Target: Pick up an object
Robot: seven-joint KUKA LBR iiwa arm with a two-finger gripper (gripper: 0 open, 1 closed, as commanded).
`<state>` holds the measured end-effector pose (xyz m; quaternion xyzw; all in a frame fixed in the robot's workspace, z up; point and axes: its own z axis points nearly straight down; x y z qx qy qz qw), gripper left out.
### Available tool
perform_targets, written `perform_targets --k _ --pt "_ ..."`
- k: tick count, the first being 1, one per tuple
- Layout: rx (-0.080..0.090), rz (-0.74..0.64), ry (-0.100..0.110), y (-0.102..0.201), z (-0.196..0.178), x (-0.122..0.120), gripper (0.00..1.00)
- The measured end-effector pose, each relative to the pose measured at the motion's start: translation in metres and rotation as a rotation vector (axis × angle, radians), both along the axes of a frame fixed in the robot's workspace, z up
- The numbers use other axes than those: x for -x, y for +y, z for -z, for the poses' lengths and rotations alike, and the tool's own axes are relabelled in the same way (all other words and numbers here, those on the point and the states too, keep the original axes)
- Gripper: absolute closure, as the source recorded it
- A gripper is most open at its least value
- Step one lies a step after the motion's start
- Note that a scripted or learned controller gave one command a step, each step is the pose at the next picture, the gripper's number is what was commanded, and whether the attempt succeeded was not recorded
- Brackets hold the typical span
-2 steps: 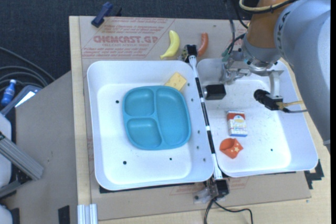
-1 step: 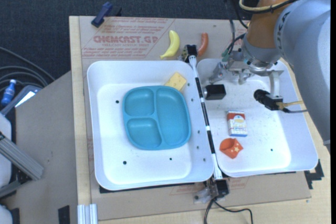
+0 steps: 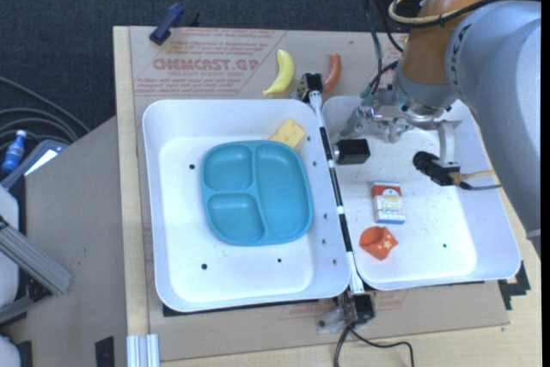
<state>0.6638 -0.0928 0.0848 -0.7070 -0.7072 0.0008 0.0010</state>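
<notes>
Two bins (image 3: 172,211), one blue plate (image 3: 256,192)

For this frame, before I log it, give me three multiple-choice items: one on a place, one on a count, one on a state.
1. Where does the blue divided plate lie?
A. left bin
B. right bin
C. on the cardboard

2. How many compartments has the plate?
A. two
B. three
C. five

3. How does the small carton stand to the orange object?
A. stacked on it
B. apart, beside it
C. under it

Answers: 1 A, it sits on the left bin floor. 2 B, ridges mark three wells. 3 B, white floor of the right bin shows between them.
</notes>
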Motion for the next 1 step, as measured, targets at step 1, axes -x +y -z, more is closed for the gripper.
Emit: perform_targets --k 1 --pt "0.001 -0.001 -0.002 0.0002 -0.0106 -0.0007 1.0"
